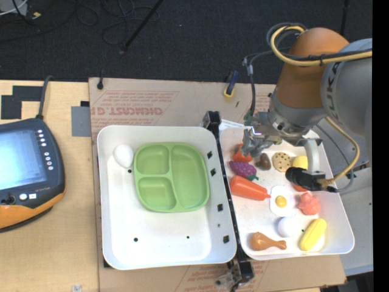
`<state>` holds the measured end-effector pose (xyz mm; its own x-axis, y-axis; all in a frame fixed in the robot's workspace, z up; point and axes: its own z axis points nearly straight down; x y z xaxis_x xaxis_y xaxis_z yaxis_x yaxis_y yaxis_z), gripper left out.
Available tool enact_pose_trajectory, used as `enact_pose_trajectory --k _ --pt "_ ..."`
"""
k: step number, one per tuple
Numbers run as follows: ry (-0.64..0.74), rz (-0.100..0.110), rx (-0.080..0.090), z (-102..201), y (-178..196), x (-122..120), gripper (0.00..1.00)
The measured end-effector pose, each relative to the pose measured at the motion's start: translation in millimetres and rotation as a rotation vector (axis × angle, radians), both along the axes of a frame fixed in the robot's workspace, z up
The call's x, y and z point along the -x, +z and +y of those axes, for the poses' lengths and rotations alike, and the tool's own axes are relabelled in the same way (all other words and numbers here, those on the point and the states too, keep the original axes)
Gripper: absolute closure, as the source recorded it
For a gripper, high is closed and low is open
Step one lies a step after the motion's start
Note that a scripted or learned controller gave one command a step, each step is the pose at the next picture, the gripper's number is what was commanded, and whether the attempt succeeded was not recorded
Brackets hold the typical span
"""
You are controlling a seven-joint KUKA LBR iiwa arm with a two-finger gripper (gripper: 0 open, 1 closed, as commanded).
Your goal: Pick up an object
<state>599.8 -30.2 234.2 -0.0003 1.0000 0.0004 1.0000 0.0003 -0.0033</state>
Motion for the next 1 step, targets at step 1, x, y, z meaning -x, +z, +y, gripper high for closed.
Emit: enact_pose_trajectory --k 1 --pt "0.001 0.001 0.001 2.6 -12.5 -8.9 1.0"
